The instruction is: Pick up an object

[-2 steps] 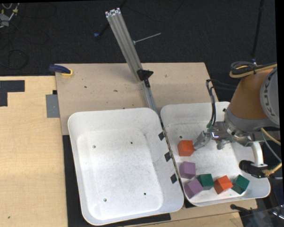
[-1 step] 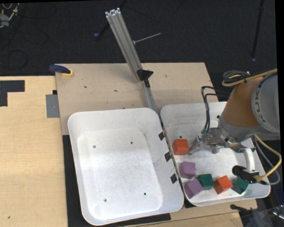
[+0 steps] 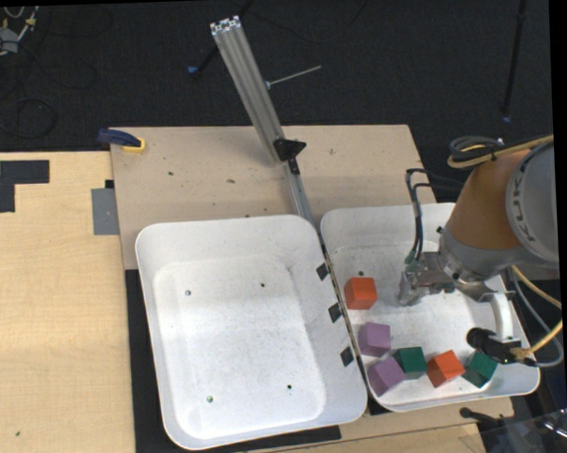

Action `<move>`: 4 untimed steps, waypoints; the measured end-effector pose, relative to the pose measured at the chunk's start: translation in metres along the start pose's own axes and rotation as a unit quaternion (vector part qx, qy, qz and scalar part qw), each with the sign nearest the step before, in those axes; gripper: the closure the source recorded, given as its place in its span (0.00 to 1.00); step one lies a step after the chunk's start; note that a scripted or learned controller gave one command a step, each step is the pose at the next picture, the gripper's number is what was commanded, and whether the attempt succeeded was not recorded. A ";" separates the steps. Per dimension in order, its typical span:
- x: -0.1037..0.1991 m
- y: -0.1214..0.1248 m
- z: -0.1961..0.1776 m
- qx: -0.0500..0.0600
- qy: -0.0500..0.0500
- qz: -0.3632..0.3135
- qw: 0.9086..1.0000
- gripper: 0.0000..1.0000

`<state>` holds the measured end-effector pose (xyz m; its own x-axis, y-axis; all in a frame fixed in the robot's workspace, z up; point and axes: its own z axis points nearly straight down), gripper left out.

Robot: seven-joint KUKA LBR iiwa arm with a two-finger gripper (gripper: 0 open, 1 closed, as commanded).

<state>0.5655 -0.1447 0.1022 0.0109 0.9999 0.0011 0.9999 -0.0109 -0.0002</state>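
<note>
Jaws (image 3: 413,290) of the arm (image 3: 499,216) hang low inside the right bin (image 3: 377,228), pointed down at its white floor; whether they are spread or pressed together cannot be told from this slanted view, since the small grey tip is blurred against the bin. No block appears between them.

Block positions relative to the jaws:
- Orange block (image 3: 360,292): just beside the jaws on the side facing the left bin, apart from them, resting on the bin floor.
- Purple block (image 3: 374,338): nearer the front edge of the counter than the jaws and toward the left bin.
- Second purple block (image 3: 385,373): further forward again, close to the bin's front wall, seemingly touching the dark green block.
- Dark green block (image 3: 412,360): forward of the jaws, almost directly in line with them.
- Second orange block (image 3: 445,367): forward of the jaws and toward the arm's side.
- Teal block (image 3: 479,368): in the front corner, well apart from the jaws.

Left bin (image 3: 172,249) lies well apart from the jaws, across the shared divider. Wooden counter (image 3: 355,152) carries both bins. A slanted aluminium rail (image 3: 251,91) rises behind the bins, beyond the jaws.
</note>
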 end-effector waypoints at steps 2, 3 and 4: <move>0.006 0.005 -0.096 -0.001 -0.001 -0.006 1.000 1.00; -0.001 0.010 -0.141 -0.001 -0.001 -0.006 1.000 1.00; 0.045 0.022 -0.145 0.000 0.000 -0.007 1.000 1.00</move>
<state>0.5876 -0.1005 0.2473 -0.0036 1.0000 0.0021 1.0000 0.0036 -0.0011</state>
